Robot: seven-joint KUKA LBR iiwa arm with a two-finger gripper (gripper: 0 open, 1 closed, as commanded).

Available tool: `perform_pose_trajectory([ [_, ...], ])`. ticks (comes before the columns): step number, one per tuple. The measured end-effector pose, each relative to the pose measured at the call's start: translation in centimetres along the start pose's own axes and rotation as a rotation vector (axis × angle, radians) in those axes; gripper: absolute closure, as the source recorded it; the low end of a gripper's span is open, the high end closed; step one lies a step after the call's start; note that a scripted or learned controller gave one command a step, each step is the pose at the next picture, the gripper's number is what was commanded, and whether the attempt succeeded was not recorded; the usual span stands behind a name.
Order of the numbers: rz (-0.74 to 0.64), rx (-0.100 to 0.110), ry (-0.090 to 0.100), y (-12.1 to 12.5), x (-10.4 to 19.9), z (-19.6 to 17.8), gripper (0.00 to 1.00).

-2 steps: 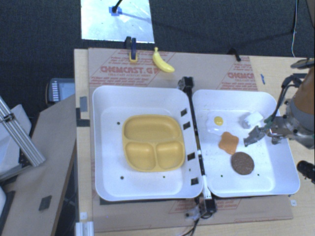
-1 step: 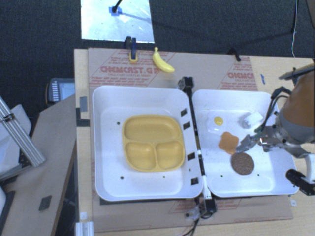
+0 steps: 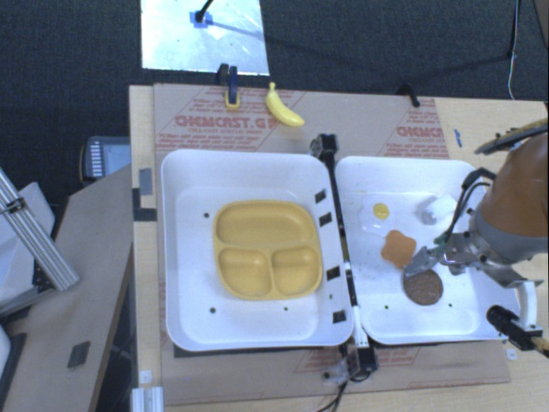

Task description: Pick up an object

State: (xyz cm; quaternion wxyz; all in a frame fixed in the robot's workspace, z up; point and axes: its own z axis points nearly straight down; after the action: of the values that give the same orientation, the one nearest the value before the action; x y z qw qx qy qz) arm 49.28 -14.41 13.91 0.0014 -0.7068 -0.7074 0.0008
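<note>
The desk point(image 3: 146, 256) is a pale wooden top, and a sheet of brown cardboard point(image 3: 369, 120) printed with red lettering covers most of it. Two shallow white bins sit side by side on the cardboard, touching along a black hinged seam at the middle. The left bin point(image 3: 184, 187) holds a yellow divided tray point(image 3: 260, 249) lying flat near its centre, one large compartment toward the far edge and two smaller ones toward the near edge.

The right bin point(image 3: 377, 320) holds four small things. A small yellow round piece point(image 3: 381, 211) lies toward the far edge, and a whitish translucent object point(image 3: 435, 207) lies to its right, near the far right corner. An orange lumpy piece point(image 3: 398, 248) sits near the bin's middle, and a brown round disc point(image 3: 424, 287) lies just beside it, toward the near edge.

The grey arm point(image 3: 519, 200) reaches in over the right edge of the desk. Its hand point(image 3: 422, 264) hangs low over the right bin, directly above the far rim of the brown disc and close to the orange piece. Whether the hand is released or clenched cannot be told from this slant, and nothing can be seen between its tips.

On the cardboard at the far edge of the desk lie a yellow banana point(image 3: 283, 109) and a yellow and black clamp point(image 3: 231, 88). Beyond the desk is dark carpet, with a shiny metal plate point(image 3: 203, 26) lying on it. To the left stand a lower grey-brown surface point(image 3: 81, 281) and an aluminium rail point(image 3: 34, 239).
</note>
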Motion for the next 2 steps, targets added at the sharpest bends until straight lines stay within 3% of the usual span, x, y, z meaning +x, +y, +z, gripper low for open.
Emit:
perform_pose_trajectory([
  [1,0.000,-0.007,-0.004,0.1,-0.1,5.0,0.00],
  [2,0.000,-0.006,-0.002,0.2,0.0,3.9,1.00],
])
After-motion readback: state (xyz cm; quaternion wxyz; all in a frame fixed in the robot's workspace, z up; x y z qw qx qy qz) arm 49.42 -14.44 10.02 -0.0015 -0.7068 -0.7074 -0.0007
